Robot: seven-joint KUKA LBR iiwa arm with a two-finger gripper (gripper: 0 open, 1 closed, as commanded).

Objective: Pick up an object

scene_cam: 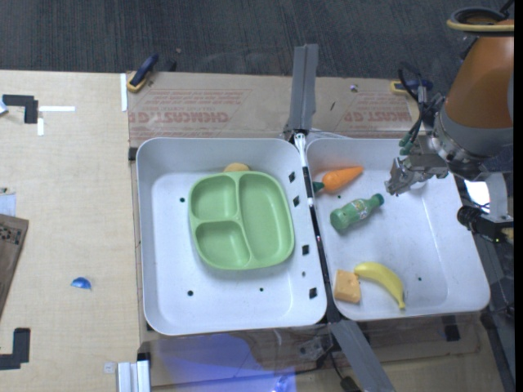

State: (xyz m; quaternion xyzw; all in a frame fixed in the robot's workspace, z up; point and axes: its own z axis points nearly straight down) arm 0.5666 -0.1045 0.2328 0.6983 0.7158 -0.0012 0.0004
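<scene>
Carrot point(340, 178), bottle point(356, 211), banana point(384, 281) and a small orange wedge point(347, 287) all lie in the right bin point(458, 280), and any one of them would satisfy the task. The claw point(406, 175) hangs over the upper right part of that bin, just right of the carrot's thick end and above the bottle's cap. Whether it is spread or pressed together I cannot tell at this slant, and nothing shows between its tips.

The carrot looks like the nearest candidate. It is probably a light, stiff plastic toy with a smooth skin, so it may slip or roll if pinched near the narrow green end. The best hold is likely across the thicker orange middle, with the pinch set crosswise to its length. It lies close to the bin's upper wall and to the divider point(309, 211), which leaves little room on that side. The green bottle lies on its side and would probably roll; its body just below the neck seems the safer place. In the left bin point(163, 292) a green divided plate point(242, 220) sits well apart from the claw.
</scene>
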